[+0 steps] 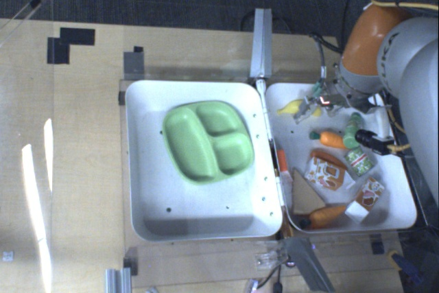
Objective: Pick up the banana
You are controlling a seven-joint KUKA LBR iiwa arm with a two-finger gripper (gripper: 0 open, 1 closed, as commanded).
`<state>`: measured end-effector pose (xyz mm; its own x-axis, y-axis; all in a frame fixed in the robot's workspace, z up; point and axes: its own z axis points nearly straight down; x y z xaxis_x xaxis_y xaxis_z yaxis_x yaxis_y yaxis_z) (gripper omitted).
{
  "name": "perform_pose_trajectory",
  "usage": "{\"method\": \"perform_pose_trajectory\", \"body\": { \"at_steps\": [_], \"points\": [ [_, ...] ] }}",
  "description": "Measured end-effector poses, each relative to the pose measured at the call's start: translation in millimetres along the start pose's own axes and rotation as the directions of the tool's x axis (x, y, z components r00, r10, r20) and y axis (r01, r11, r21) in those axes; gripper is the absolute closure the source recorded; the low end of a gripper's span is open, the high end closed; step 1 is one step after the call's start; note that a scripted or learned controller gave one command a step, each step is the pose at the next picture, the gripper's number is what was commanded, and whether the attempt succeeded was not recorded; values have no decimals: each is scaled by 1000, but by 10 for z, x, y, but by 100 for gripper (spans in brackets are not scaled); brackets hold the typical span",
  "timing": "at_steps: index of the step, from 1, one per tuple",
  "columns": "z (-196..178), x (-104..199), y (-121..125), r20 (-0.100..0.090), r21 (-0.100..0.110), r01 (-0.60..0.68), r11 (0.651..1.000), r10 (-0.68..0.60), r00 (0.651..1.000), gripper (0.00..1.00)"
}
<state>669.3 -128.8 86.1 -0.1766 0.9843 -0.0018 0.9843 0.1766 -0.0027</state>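
The banana (291, 107) is small, yellow and gently curved, lying flat on the floor of the right bin (405, 215) near its upper left corner, close to the divider between the two bins. The hand (317, 103) sits low just to the banana's right, at or touching its near end, but whether its grip is apart or together cannot be told. The left bin (147, 216) holds a green sectioned tray (208, 141).
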Motion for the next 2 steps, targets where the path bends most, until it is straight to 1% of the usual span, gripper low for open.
{"method": "perform_pose_trajectory", "body": {
  "at_steps": [1,2],
  "points": [
    [-67,11,-9,-3,10,5,1000,-5,1000,100],
    [-83,10,6,-1,3,5,1000,-5,1000,0]
  ]
}}
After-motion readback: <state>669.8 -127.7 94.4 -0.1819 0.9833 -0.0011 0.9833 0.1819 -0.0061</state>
